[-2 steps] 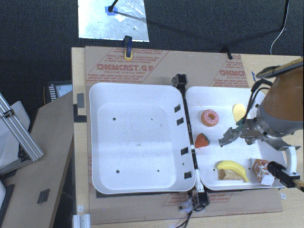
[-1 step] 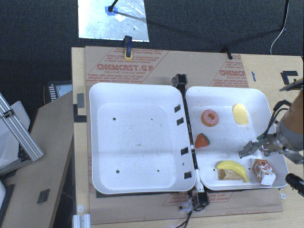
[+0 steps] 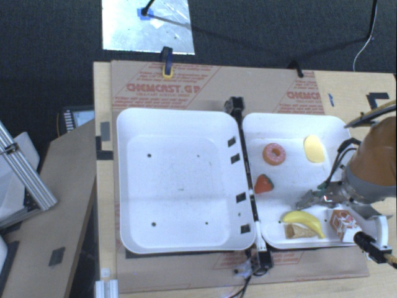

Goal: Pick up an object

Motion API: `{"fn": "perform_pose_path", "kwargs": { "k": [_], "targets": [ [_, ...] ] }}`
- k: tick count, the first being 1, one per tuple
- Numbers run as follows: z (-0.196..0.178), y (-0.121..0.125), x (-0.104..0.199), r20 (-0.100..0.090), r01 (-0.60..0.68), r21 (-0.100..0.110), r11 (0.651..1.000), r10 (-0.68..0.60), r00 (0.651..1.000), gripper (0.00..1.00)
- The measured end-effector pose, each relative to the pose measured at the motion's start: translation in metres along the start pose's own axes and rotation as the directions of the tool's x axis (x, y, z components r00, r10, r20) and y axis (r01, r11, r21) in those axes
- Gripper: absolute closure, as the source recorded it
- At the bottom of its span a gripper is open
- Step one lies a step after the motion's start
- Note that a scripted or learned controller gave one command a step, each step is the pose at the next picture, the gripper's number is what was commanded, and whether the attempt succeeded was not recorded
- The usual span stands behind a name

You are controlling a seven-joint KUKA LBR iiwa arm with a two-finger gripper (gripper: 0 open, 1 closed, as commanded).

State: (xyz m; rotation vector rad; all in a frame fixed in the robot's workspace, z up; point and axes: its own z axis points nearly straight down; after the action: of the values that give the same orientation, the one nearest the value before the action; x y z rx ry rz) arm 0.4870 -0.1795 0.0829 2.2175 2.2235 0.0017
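Your gripper (image 3: 315,197) sits low in the right bin (image 3: 291,124), fingers spread open, nothing btwn them. Banana (image 3: 304,221) lies just at its 6 o'clock, w/ a bread piece (image 3: 298,231) touching. Strawberry (image 3: 263,184) at 9, donut (image 3: 274,154) at 10, lemon (image 3: 314,148) at 12. Small carton (image 3: 342,223) near the wrist.

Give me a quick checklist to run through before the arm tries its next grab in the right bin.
1. Objects lie in the right bin: ok, doughnut, yellow piece, strawberry, banana.
2. Gripper is over that bin: ok.
3. Gripper above the banana: not ok, it sits just beyond it.
4. Strawberry has space around it: ok.
5. Banana has space around it: not ok, a brown piece touches it.
6. Something held: cannot tell.
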Motion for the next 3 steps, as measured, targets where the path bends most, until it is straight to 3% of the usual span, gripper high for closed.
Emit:
{"fn": "perform_pose_path", "kwargs": {
  "k": [1, 2, 3],
  "targets": [
    [-0.002, 0.051, 0.025, 0.001, 0.005, -0.004, 1.000, -0.005, 1.000, 0.00],
    [-0.119, 0.093, 0.032, 0.004, 0.005, -0.015, 1.000, -0.005, 1.000, 0.00],
    [-0.010, 0.123, -0.017, 0.002, -0.003, 0.000, 1.000, 0.003, 1.000, 0.00]
  ]
}}
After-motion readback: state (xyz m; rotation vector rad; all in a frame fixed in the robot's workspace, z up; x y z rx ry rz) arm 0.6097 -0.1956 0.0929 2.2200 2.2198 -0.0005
